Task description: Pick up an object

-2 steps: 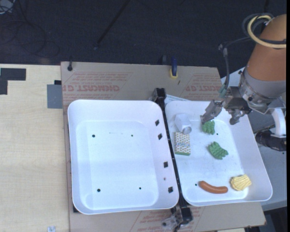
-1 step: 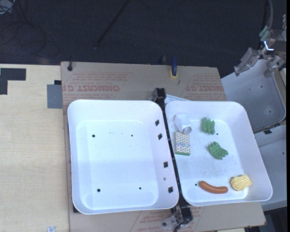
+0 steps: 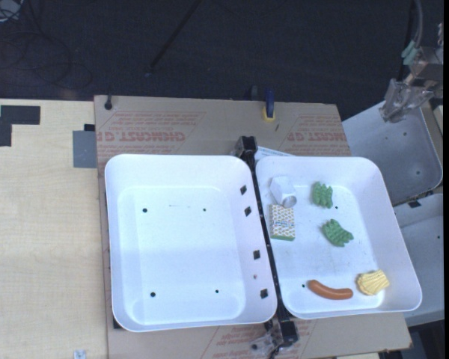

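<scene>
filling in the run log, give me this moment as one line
stage: pre-grasp | pincer: above bench, outside bins | right bin: sausage, two green pieces, box, cup

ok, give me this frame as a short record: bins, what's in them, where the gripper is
left bin: white, shallow, four small dark holes in its floor
right bin: white, shallow, holds six things
near its left wall: small white can on its side; patterned box just below it
middle: two green pieces, upper and lower
near edge: sausage; yellow piece to its right
gripper: top right, off the bench, clear of both bins, holds nothing
task state: pick not yet begun
</scene>
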Controlling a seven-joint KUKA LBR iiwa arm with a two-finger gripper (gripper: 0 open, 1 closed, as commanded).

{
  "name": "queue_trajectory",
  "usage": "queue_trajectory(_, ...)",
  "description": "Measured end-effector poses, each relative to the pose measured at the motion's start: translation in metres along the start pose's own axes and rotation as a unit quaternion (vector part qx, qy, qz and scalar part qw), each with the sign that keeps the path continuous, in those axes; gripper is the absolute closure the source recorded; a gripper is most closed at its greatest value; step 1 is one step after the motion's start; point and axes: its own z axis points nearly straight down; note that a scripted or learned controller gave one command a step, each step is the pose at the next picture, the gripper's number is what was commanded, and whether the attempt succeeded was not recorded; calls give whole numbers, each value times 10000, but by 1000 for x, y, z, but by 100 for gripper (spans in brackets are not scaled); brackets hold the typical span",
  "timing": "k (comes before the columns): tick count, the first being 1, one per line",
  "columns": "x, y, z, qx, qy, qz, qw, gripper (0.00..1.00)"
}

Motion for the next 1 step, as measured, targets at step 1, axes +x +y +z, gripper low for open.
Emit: queue_trajectory(1, 34, -75, 112, 73, 28, 8, 10000, 100)
